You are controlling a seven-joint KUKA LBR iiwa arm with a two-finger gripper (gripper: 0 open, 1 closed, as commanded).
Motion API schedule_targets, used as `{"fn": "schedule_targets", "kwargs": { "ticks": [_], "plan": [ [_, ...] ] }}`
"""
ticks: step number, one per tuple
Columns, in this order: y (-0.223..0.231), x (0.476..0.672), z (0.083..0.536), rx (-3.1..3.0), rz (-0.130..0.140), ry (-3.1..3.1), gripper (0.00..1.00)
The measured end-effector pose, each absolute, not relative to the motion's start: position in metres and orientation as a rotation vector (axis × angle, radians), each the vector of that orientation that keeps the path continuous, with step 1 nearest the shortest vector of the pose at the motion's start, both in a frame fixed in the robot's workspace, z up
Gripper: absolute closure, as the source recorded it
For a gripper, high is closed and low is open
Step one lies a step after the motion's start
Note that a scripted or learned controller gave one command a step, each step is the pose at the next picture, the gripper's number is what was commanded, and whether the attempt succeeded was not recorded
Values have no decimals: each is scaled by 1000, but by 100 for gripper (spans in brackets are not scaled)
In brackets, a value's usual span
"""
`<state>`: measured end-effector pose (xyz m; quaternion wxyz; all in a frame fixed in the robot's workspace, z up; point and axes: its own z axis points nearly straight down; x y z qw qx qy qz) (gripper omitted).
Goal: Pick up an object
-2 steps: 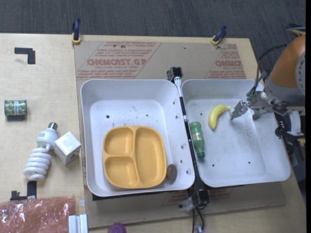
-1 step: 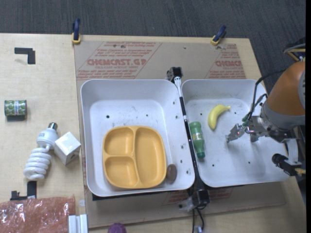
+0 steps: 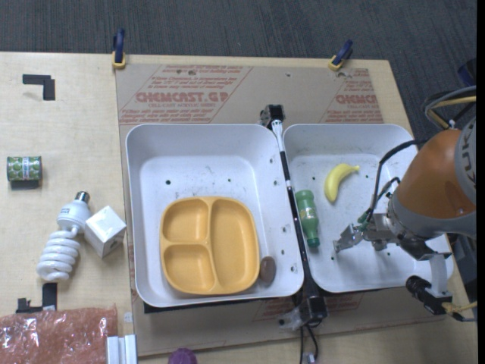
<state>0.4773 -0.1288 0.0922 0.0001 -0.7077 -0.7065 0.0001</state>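
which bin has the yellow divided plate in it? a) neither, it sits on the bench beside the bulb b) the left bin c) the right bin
b: the yellow divided plate lies flat in the left bin, while the right bin holds the banana and the green bottle.

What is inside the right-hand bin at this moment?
The right bin holds a yellow banana and a green bottle lying against its left wall, plus the gripper low over the floor. The arm covers the bin's right part, so anything there is hidden.

One fixed overhead camera looks down slantwise on both bins (image 3: 136, 203).
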Motion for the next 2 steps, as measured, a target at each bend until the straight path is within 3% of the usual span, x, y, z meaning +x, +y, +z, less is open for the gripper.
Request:
{"fn": "schedule_targets", "kwargs": {
  "ticks": [1,2],
  "plan": [
    [-133,558,92,-2221,0,-2223,0],
    [-134,559,102,-2221,0,-2226,100]
  ]
}}
